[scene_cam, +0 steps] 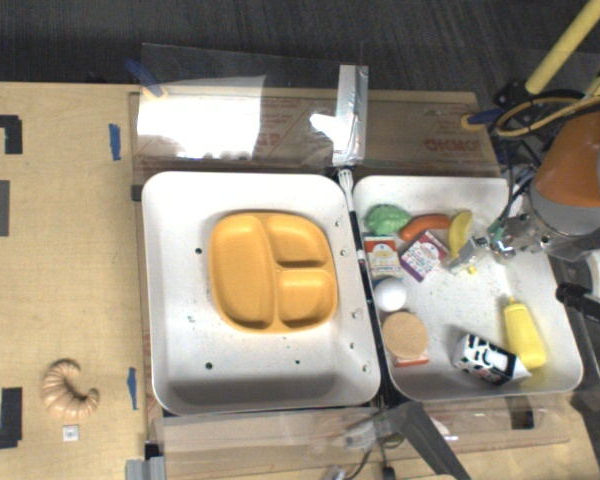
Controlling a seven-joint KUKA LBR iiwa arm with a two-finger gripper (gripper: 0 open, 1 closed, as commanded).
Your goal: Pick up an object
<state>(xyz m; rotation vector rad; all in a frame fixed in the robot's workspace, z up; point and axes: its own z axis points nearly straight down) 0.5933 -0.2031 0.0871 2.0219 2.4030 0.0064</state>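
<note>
**Gripper low over right bin, beside toy food cluster**

Gripper [488, 240] sits in the right bin [570, 368], upper area. Jaw state: cannot tell, too small and blurred. Yellow banana [460, 230] lies just left of it; yellow bottle [523, 333] lies below, apart.

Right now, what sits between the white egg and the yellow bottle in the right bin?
In the camera view, bare bin floor lies between the egg and the yellow bottle. The round brown cookie and black-and-white cow toy sit just below that line.
</note>
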